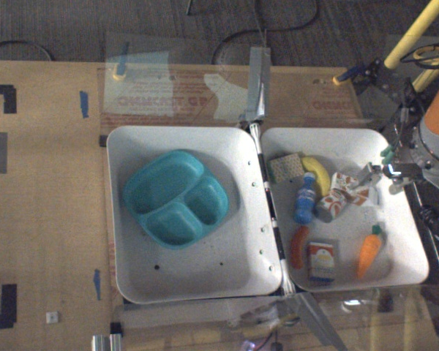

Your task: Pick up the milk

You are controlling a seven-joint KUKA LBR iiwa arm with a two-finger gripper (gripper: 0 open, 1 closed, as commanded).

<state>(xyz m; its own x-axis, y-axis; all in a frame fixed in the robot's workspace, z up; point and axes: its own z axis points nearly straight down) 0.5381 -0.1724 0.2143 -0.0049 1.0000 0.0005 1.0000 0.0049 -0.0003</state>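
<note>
Just beside the gripper (371, 175), the milk (342, 195) lies tilted.

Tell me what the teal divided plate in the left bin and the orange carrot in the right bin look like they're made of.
The teal divided plate looks like moulded plastic: one even colour, rounded compartment walls, a soft sheen. The orange carrot with a green top seems a plastic toy, judging by its flat, uniform colour, though it is too small to be sure.

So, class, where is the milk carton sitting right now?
The milk carton lies tipped over in the right bin, right of the banana and blue bottle, above the carrot, with the pincer beside its upper right end.
</note>
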